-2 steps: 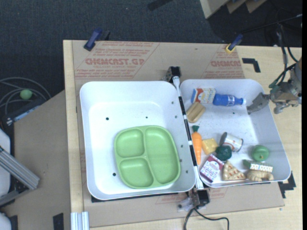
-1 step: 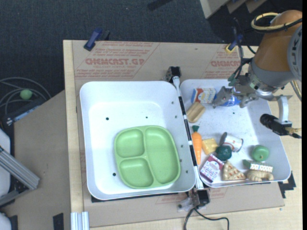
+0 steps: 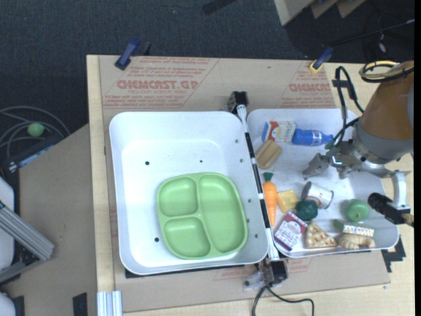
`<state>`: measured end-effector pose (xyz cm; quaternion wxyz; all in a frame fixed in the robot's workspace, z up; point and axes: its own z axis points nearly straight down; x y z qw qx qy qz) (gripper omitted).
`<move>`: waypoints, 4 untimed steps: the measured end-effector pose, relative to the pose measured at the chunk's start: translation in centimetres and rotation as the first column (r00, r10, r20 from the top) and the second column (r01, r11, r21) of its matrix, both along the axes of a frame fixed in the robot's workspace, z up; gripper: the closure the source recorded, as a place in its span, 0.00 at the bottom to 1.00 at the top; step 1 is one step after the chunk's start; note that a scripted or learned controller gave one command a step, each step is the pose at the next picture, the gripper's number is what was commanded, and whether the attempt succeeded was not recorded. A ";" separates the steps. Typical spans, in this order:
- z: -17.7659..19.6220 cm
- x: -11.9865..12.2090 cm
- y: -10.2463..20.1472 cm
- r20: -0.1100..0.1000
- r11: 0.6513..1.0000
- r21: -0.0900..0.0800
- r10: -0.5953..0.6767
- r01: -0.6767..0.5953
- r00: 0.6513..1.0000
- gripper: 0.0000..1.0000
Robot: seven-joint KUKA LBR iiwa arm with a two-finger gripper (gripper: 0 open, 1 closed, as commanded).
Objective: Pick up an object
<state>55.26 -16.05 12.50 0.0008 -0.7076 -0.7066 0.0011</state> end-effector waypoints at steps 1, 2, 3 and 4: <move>-3.8 -5.6 6.0 0.010 1.000 -0.004 -0.002 0.002 1.000 0.00; -3.0 7.7 4.3 -0.001 1.000 0.001 0.001 -0.001 1.000 0.00; -3.9 -0.5 6.3 0.006 1.000 -0.002 0.000 0.000 1.000 0.00; -4.1 -6.8 5.7 0.001 1.000 0.001 0.000 0.000 1.000 0.00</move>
